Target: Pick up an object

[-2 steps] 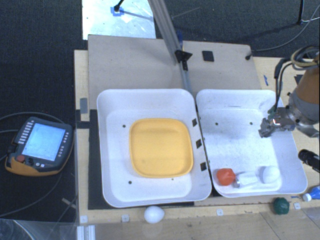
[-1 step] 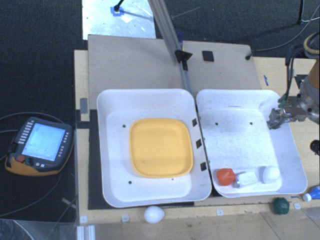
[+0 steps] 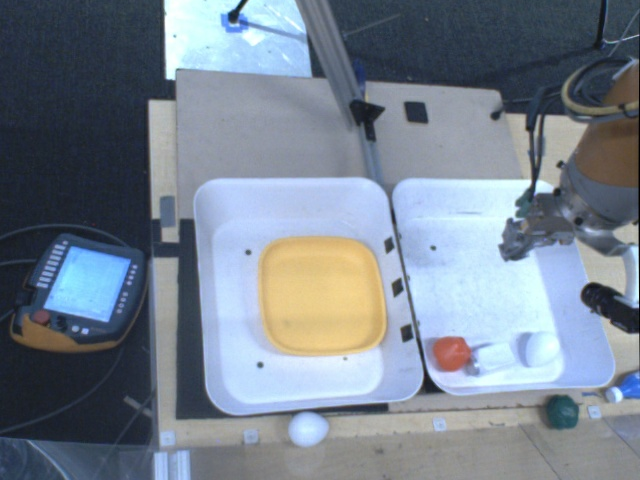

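Note:
In the right bin [image 3: 480, 208], along the near wall, lie a small red-orange object [image 3: 450, 353], a whitish cylinder-shaped piece [image 3: 491, 357] and a white egg-shaped object [image 3: 540, 348]. My gripper [image 3: 516, 245] hangs over the right part of that bin, well behind these objects and apart from them. Nothing shows between its fingers. The left bin [image 3: 225, 228] holds a square yellow plate [image 3: 323, 294].
A white egg [image 3: 308, 429] and a dark green ball [image 3: 562, 411] lie on the bench in front of the bins. A teach pendant [image 3: 78, 291] rests on the floor at the left. A metal pole [image 3: 335, 43] slants behind the bins.

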You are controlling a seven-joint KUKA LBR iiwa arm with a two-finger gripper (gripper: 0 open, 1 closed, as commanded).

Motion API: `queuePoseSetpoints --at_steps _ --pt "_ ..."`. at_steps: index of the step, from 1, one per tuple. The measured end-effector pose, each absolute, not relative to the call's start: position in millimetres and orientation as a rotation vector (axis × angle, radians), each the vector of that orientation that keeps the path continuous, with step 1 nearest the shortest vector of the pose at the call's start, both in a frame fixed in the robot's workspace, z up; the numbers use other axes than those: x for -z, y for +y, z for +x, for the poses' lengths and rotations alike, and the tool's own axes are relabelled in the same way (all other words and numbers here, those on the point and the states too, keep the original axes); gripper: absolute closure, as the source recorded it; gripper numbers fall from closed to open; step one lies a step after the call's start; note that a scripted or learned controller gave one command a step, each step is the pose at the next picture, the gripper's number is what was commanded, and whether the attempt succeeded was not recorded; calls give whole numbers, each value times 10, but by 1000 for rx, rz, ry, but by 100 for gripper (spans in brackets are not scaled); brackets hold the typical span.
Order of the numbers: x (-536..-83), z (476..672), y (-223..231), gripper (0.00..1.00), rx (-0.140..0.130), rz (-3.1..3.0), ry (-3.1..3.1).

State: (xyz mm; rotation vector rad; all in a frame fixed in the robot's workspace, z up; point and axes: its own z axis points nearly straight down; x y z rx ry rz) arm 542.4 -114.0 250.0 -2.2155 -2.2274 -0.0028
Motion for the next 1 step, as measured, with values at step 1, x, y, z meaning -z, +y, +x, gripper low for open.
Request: queuePoseSetpoints --at_steps 1 --pt "-2354 5368 -633 100 1 -2216 -2226"
